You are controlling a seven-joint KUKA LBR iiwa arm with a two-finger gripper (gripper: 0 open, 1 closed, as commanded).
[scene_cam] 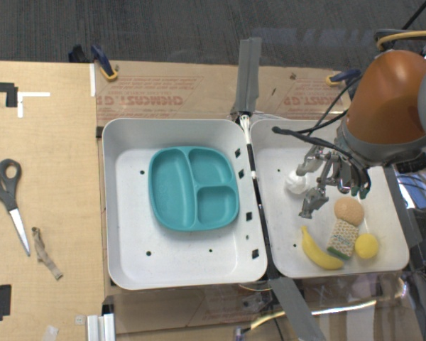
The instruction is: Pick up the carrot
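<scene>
carrot: honestly can't tell where it is. Nothing in the right bin reads as a carrot to me, so my guess is it's tucked under the arm at the right of the frame, or it's one of the bits I can't identify.
gripper [319,187]: hanging low over the upper middle of the right bin, can't tell if it's open or closed from this angle. I don't see anything held in it.
small white object [296,183]: just left of the gripper on the bin floor, very close to it. Too blurry to name.
tan round thing [349,209]: just right of and below the gripper, looks like a bread roll or a potato.
speckled block [342,240]: right under the tan thing and touching it, sponge-ish, greenish at the bottom.
banana [319,251]: lower part of the right bin, curling under the block.
lemon [367,245]: just beside the block, toward the lower right corner.
right bin [280,251]: holds all of the above.
arm [387,94]: big orange band at upper right, hiding that corner of the bin.
left bin [128,254]: centre of frame, with a teal divided plate [195,188] in it.
scissors [11,197]: far left on the bench, well apart from everything.
progress: I'd say the pick isn't done yet. No carrot lifted, so locating, grasping and lifting are all left.
</scene>
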